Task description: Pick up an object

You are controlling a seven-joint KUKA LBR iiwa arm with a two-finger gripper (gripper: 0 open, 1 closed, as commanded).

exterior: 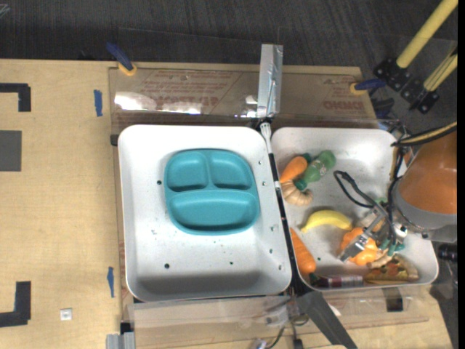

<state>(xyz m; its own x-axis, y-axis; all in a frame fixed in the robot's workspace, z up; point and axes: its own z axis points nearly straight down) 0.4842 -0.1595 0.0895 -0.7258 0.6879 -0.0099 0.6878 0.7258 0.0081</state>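
Right now the gripper (367,236) sits low in the right bin (363,140), fingers' state unclear, w/ a banana (326,220) just left of it. Carrot (293,169) and green bottle (319,165) lie up-left; far left, the left bin (138,195) holds a teal tray (211,191).

Toys crowded the right bin (363,140): carrot (293,169), banana (326,219); its upper right floor lay bare.

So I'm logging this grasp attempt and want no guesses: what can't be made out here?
- Two-finger gripper, camera view: finger state blurred among cables and toys.
- Small orange toy beneath it: shape unclear, partly covered by the gripper.
- Dark marker-like stick at the right white bin's near wall: too small to identify.
- Orange-banded arm: cut off by the right edge.
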